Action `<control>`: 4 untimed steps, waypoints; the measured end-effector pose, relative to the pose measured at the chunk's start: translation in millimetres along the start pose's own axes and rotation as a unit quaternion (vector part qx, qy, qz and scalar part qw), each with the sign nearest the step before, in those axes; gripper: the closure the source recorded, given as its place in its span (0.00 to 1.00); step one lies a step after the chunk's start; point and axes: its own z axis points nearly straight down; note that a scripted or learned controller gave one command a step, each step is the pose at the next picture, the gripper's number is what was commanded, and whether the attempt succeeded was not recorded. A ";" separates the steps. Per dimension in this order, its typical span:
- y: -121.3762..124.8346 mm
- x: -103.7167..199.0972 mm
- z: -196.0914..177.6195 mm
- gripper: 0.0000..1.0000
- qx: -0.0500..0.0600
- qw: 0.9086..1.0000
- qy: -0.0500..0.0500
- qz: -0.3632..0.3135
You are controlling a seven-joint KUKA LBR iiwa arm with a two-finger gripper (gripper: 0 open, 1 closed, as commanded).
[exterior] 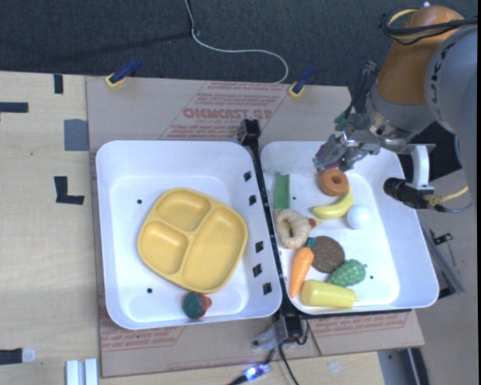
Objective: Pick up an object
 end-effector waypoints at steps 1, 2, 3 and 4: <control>0.3 0.9 -13.8 1.00 0.002 1.000 0.000 0.001; 0.6 58.6 -21.9 1.00 0.002 1.000 0.001 -0.002; 2.7 115.3 -7.4 1.00 0.003 1.000 0.000 -0.002; 14.8 139.9 -22.8 1.00 0.002 1.000 0.000 -0.001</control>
